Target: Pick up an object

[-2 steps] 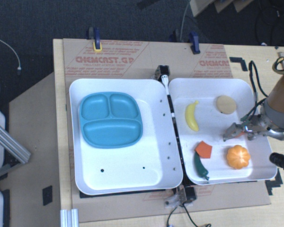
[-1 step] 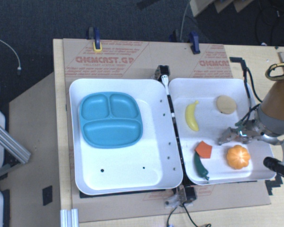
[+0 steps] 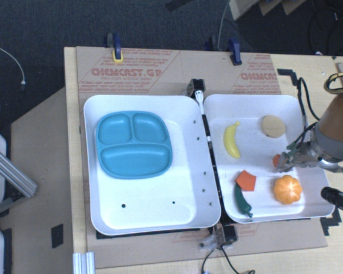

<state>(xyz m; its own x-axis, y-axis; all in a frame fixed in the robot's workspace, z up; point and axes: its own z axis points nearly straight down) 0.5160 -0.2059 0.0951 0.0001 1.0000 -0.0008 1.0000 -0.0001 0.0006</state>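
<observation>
Evidently aiming to grab it, the gripper sits low in the right bin just beside a small red piece, between the beige ball and the orange; I cannot tell whether its claw is spread or closed.

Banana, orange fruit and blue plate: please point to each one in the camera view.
banana (image 3: 232, 140): camera view, middle of its yellow body.
orange fruit (image 3: 287, 189): camera view, centre of its top side.
blue plate (image 3: 135, 144): camera view, ridge between its compartments.

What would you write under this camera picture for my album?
Robot gripper reaches among toy foods in the right white bin.
</observation>
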